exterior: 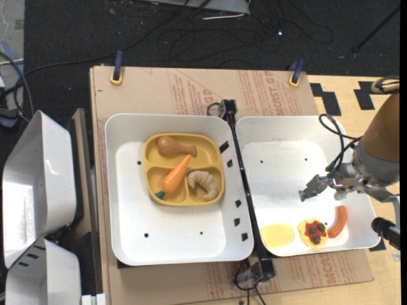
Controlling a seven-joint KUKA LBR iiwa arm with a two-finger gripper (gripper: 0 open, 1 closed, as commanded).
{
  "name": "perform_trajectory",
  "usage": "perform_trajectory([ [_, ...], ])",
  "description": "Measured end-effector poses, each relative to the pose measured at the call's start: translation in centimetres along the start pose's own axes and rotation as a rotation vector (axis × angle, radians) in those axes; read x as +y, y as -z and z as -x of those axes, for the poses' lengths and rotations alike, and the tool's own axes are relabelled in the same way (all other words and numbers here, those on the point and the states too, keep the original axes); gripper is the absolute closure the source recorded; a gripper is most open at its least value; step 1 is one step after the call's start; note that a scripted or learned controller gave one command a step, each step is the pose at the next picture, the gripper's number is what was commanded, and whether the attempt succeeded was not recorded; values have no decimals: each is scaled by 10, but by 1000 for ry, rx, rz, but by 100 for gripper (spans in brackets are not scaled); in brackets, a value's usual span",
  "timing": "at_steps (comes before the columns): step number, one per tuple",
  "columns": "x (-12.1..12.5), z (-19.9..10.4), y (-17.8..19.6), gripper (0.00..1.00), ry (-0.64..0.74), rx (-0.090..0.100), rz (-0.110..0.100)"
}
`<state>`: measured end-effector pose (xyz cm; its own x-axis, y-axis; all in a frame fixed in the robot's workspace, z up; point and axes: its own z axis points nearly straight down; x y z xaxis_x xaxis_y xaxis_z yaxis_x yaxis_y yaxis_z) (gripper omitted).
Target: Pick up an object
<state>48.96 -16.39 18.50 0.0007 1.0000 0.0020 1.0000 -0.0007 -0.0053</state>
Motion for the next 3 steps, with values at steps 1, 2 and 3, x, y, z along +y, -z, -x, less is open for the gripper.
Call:
perform_trajectory([
  [1, -6, -9, -57, 0, -1, 0, 0],
  [2, -6, -10, -95, 0, -1, 0, 1],
  [3, -5, -10, -83, 100, -3, -1, 5],
])
